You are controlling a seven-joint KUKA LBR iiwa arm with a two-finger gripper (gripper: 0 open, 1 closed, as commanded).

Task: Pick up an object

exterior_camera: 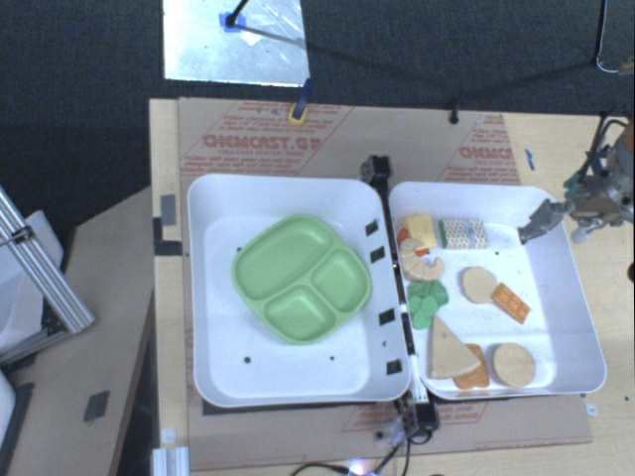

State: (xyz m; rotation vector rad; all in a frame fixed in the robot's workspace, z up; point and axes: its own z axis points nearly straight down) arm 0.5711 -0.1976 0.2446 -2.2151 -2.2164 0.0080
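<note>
End effector (544, 221): you see it over the right bin's (585, 310) upper right edge; its grip state can't be told.
Nearest target: the speckled block (462, 232) lies to its left, long axis across the bin.

You're looking at a robotics lab, counter (129, 266) topped with taped protective board (327, 137), two white bins (288, 201), aluminium framing (40, 276), loose cables (397, 62), dark carpet (79, 48)

Board (268, 137) under bins, left: red "CHEMCAST G?", last character unclear.
Board, right: red "CHEMCAST" repeated, partly legible.
Smaller red lines: unreadable.
</note>
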